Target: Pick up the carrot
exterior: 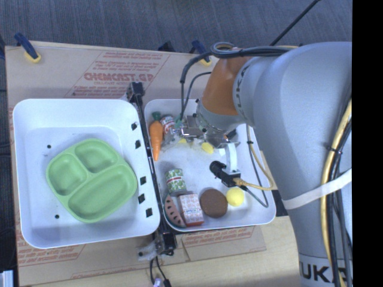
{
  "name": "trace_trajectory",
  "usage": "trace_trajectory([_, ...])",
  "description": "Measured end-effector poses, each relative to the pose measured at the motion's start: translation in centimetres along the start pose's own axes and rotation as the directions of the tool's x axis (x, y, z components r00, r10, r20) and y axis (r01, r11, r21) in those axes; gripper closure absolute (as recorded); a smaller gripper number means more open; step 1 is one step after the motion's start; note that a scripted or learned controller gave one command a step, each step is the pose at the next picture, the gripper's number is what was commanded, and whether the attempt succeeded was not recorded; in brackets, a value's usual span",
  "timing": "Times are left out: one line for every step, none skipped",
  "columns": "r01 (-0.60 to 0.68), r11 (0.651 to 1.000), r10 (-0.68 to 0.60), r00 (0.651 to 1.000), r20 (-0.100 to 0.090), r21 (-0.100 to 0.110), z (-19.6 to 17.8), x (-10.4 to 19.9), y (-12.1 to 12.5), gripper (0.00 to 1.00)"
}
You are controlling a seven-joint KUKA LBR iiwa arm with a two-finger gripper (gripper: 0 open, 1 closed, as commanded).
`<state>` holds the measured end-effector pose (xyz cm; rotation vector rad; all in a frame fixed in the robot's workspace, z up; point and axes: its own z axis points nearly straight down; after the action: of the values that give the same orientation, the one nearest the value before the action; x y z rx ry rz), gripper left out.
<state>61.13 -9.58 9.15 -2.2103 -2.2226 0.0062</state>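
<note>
Carrot (155, 137) lies lengthwise along the left wall of the right-hand bin (263, 211), leafy end up, untouched, while the claw (190, 130) hangs just beside it among small cans, its opening impossible to judge, seemingly positioned for a grasp.

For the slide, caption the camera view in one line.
KUKA arm's claw low in the right bin beside the carrot; green divided plate in the left bin.

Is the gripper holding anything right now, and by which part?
Cannot be told. The gripper hangs in the right bin, apart from the carrot, which lies along the bin's left wall.
</note>
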Motion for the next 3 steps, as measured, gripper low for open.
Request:
trace_trajectory([-0.001, 1.0, 0.001, 1.0, 0.002, -0.002, 0.0, 0.3, 4.5, 0.0])
trace_trajectory([0.005, 1.0, -0.005, 1.0, 0.0, 0.002, -1.1, 0.3, 4.4, 1.0])
trace_trajectory([0.005, 1.0, -0.005, 1.0, 0.004, 0.003, -1.1, 0.1, 4.4, 0.0])
